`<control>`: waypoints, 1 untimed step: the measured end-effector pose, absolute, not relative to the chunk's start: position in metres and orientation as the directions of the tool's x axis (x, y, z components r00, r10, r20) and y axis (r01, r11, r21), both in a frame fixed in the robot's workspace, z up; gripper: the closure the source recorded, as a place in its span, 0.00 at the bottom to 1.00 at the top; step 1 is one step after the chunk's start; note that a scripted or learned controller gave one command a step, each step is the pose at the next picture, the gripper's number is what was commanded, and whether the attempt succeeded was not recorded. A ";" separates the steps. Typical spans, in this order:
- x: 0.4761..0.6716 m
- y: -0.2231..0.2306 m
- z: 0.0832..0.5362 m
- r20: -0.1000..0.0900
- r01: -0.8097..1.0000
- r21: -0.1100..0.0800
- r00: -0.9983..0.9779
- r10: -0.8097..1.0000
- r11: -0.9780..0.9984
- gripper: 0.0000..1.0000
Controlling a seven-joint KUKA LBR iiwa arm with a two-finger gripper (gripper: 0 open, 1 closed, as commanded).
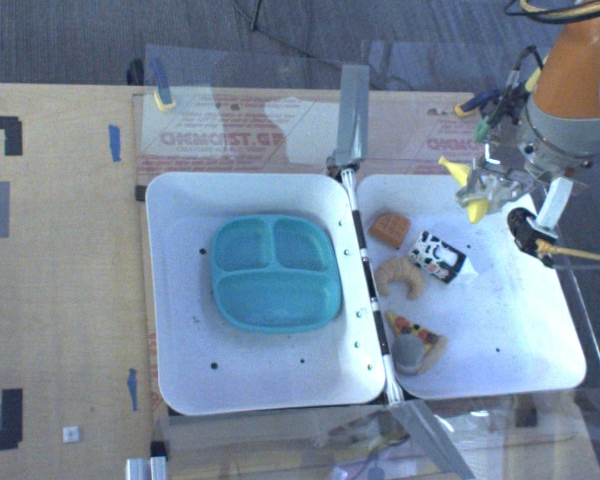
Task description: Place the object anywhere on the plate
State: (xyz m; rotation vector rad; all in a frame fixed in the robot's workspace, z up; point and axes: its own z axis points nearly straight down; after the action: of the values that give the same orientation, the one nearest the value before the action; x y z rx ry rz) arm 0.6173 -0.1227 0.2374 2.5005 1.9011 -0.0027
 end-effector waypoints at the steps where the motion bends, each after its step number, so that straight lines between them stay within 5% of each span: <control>1: 0.602 -0.073 0.184 0.000 0.988 -0.004 0.157 0.988 -0.157 1.00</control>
State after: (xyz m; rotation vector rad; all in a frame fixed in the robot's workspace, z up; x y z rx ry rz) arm 0.6015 -0.0730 0.1840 2.3915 2.0420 -0.0031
